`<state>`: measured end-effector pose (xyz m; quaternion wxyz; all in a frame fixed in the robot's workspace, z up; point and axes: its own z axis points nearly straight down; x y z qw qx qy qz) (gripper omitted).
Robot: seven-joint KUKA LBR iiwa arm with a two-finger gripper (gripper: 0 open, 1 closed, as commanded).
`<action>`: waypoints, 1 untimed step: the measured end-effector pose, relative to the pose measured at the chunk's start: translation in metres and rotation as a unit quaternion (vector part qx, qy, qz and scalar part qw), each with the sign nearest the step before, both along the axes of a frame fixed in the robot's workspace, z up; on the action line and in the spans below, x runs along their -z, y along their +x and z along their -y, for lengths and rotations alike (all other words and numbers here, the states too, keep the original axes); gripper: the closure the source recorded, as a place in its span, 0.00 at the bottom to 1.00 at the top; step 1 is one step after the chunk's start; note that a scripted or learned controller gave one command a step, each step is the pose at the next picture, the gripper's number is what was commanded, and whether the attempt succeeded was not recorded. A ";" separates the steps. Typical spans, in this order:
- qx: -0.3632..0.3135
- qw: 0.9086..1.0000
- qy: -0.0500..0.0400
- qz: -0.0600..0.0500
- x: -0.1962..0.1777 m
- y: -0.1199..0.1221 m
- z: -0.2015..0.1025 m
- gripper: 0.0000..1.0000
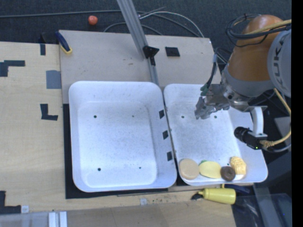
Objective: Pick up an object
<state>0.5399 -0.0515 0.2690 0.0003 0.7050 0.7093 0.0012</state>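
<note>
The tool (202, 111) hangs over the right bin's (189, 96) upper half; whether it is parted or closed cannot be told. The objects (210, 169) lie well apart from it, along the bin's near edge.

The arm (258, 46) runs off the right edge and covers the right bin's (189, 122) far corner; the gripper's (204, 111) fingers blur together.

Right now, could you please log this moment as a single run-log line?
arm: over right bin | gripper: high, carrying nothing | items: four along right bin's near edge, tan disc leftmost | left bin: no items
</note>
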 end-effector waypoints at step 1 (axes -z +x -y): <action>0.000 1.000 0.000 -0.003 0.032 -0.040 -0.062 1.00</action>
